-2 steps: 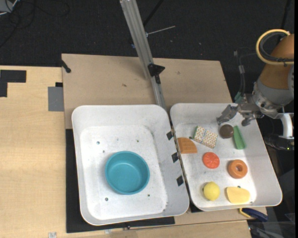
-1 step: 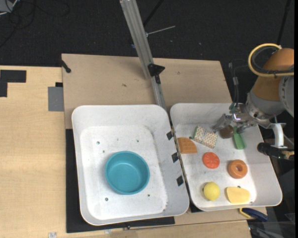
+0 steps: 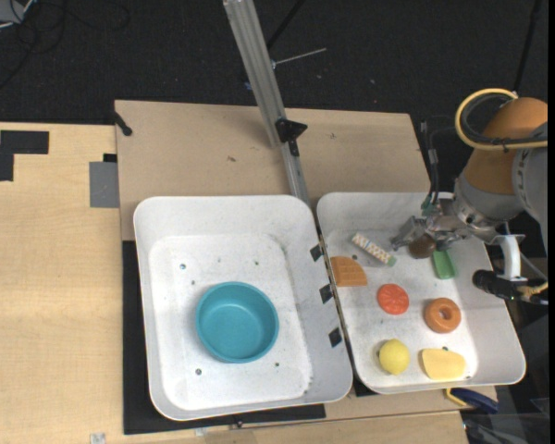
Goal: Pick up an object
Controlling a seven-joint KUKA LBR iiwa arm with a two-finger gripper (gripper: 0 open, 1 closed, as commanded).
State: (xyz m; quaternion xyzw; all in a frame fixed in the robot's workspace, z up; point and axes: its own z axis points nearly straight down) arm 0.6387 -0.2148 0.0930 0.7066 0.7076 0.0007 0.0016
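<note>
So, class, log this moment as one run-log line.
gripper: low in right bin, near green object | grasp: unclear | left bin: teal bowl

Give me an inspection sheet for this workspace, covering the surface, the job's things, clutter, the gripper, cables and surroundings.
Surface: wooden bench bearing a left bin and a right bin, side by side.
Job's things: in the right bin, a green block, orange wedge, red tomato-like piece, brown doughnut, yellow lemon, yellow cheese-like wedge, pale speckled stick.
Clutter: a teal bowl in the left bin.
Gripper: gripper low over the right bin's far side, beside the green block; finger state not readable.
Cables: a yellow cable loop on the arm; dark cables on the floor.
Surroundings: a tilted aluminium rail behind the bins, dark floor.
</note>
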